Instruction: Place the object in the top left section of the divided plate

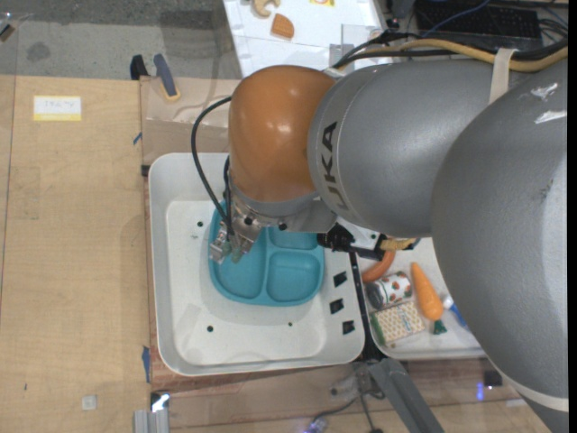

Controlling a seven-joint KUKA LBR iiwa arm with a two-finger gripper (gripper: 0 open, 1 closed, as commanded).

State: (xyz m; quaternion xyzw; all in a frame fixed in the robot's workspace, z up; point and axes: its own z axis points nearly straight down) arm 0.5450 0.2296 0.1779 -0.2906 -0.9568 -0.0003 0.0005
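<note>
Arm [406, 152] fills most of the right side, grey w/ the orange band [275, 129] bulging over the left bin [171, 242]. Hand [230, 242] hangs below the band, down at the upper-left part of the blue divided plate [284, 282], which sits approx. mid-bin. Hand's metal tips overlap the plate's left edge. Can't tell if the hand is wide, narrow or gripping anything: wrist and a black cable [203, 165] cover most of it, and what shows is too small to read.

Plate has at least two sections showing, lower-left and lower-right, w/ a ridge between. Top of it is hidden under the arm, so can't say what lies in the top-left section. The object the task means can't be picked out w/ certainty.

Right bin [424, 345] sits just beside the left one, a row of black clips [341, 303] along the seam. In it: a carrot [425, 291] lying at a slant, a small can [394, 289] just left of it, a patterned box [399, 323] near the front wall, and a red-orange piece [379, 266] partly under the arm.

Beyond the bins, at top, a white surface [297, 16] carries a few small toy foods, incl. a tan curved piece [265, 3] and an orange-brown one [283, 27]. Counter [72, 242] is light wood on the left, w/ a yellow label [57, 107] stuck on it and a blue-handled clamp [164, 75] at the back edge of the left bin.
</note>
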